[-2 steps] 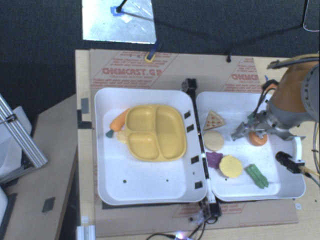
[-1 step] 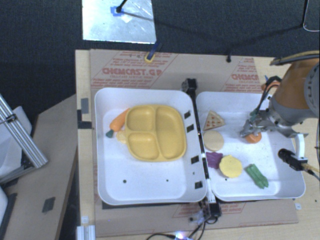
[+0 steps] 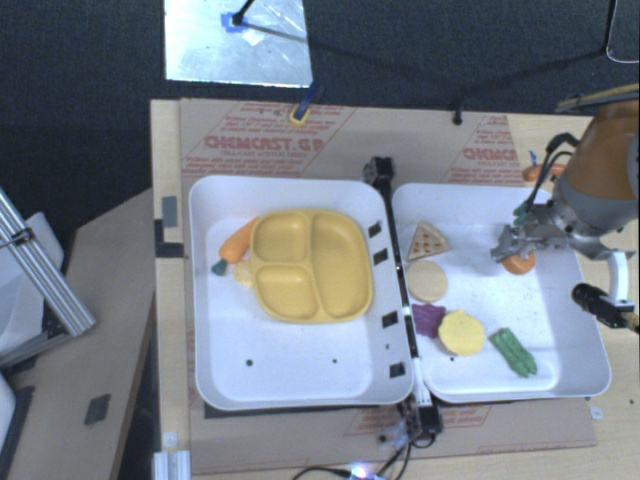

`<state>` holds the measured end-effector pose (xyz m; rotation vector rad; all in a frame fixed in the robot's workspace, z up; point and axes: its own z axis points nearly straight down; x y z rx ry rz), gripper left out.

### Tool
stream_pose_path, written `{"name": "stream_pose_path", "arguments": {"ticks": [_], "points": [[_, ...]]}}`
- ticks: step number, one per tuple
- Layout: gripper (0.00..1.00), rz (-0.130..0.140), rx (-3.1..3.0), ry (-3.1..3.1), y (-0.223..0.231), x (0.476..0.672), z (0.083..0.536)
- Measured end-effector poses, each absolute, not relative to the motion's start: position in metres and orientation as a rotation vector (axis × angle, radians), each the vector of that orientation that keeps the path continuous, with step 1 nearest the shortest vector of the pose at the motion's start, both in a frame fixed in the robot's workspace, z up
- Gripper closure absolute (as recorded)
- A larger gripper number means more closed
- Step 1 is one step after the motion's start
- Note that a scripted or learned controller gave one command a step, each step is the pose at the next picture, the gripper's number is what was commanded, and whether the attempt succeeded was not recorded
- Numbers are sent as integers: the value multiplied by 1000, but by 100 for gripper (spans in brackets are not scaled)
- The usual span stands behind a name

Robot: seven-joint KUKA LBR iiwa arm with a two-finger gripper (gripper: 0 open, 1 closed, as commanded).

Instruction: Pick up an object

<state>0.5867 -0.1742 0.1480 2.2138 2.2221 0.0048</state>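
- Your pincer (image 3: 512,249) hangs low over the right bin (image 3: 570,373), near its far right side, with the grey arm (image 3: 600,173) coming in behind it; whether it is spread or pressed together you cannot tell from this angle.
- Right under its tip lies a small orange piece (image 3: 518,263), partly covered by the metal. It looks like a toy food item: I'd judge it light, hard plastic, smooth and a bit slippery, not fragile. Only its lower edge shows, so you cannot tell whether it is pinched or merely touched.
- If that piece is your target, take it across its narrow width, squarely, since a rounded smooth body could squirt sideways.
- Further left in the same bin sit a tan wedge (image 3: 427,240) and a pale round disc (image 3: 428,281), both flat and hard to get under.
- Nearer the front you have a purple piece (image 3: 428,318), a yellow lump (image 3: 462,333) just beside it, and a green vegetable (image 3: 513,351), which is long and narrow and probably the easiest alternative.
- Across the divider, the left bin (image 3: 230,368) holds a yellow divided plate (image 3: 303,265) with a toy carrot (image 3: 235,242) against its left rim, well apart from the pincer.
- Both bins rest on the worktop (image 3: 250,133).
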Motion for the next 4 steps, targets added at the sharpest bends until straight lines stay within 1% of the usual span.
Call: {"name": "stream_pose_path", "arguments": {"ticks": [1, 2, 3, 4], "points": [[100, 7, 2211, 2220, -175, 591, 213], [100, 3, 2214, 2224, -176, 592, 225], [100, 3, 2212, 2231, -119, 576, 230], [100, 0, 2215, 2230, -80, 558, 226]]}}
